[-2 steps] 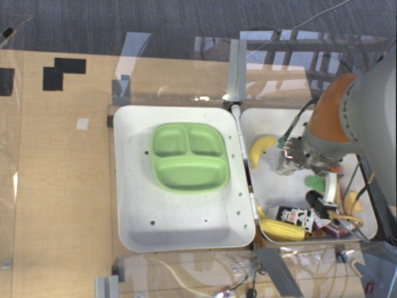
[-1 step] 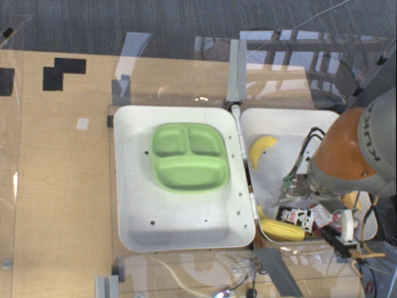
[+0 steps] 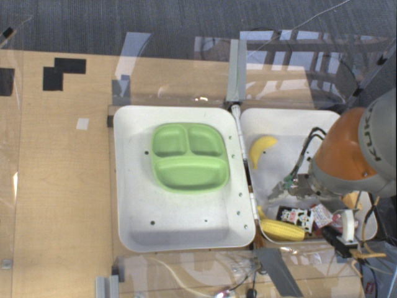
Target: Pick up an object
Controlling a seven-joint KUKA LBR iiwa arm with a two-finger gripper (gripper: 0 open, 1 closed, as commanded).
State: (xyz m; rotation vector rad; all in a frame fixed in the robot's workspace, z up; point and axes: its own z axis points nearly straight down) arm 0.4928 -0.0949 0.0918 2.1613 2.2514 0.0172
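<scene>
In the right bin (image 3: pixel 279 124), a yellow banana (image 3: pixel 260 149) lies near the left wall. Along the front wall lies a yellow corn cob (image 3: pixel 282 230), with a small black-and-white box (image 3: pixel 294 216) just behind it and a little red-and-white packet (image 3: pixel 321 215) to the right. My gripper (image 3: pixel 287 189) hangs low over the middle of this bin, between the banana and the box, under the orange wrist band (image 3: pixel 341 151). I see nothing held in it.
The left bin (image 3: pixel 133 185) holds a green divided plate (image 3: pixel 188 157). A tan rounded thing (image 3: pixel 352 198) peeks out beside the arm at the right bin's right side. A metal divider (image 3: pixel 234 73) runs behind the bins.
</scene>
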